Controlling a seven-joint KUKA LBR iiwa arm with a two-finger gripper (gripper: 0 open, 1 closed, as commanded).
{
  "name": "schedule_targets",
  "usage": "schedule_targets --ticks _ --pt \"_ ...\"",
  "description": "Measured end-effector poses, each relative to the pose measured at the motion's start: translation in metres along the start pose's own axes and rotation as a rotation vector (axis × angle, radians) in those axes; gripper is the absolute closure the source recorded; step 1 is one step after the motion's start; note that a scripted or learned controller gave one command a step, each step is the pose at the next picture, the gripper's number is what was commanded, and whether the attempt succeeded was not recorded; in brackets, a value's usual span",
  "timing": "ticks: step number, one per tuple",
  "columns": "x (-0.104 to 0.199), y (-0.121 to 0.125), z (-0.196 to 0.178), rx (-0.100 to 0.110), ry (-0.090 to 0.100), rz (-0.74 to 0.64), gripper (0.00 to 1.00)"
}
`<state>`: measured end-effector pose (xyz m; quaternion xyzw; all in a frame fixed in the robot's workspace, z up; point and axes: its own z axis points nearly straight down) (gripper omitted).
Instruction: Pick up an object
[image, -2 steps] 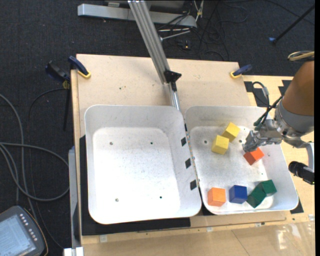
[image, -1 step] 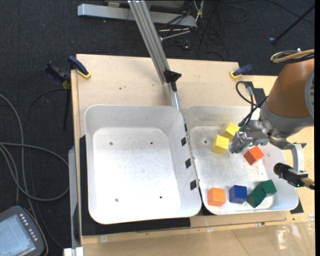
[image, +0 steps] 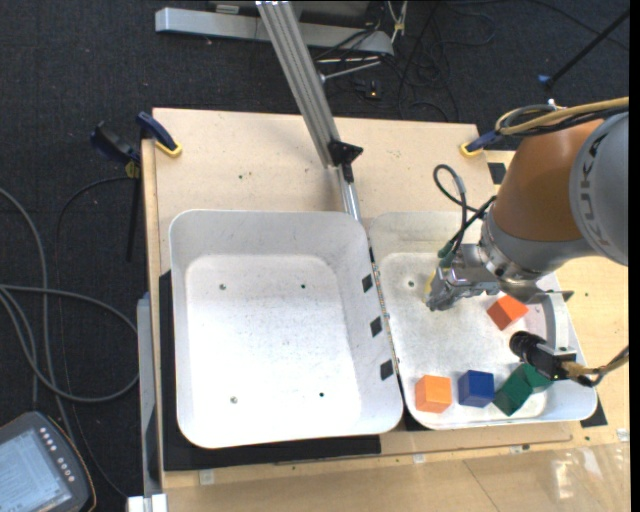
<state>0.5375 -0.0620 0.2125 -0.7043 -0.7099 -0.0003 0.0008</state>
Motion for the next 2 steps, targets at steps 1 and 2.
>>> schedule_targets --ticks 1,2 --pt "0.053 0.007 -0.017 -0.003 0.0 -0.001 1.0" --pt "0.106 0.016 -0.029 -0.003 0.0 -0.001 1.0"
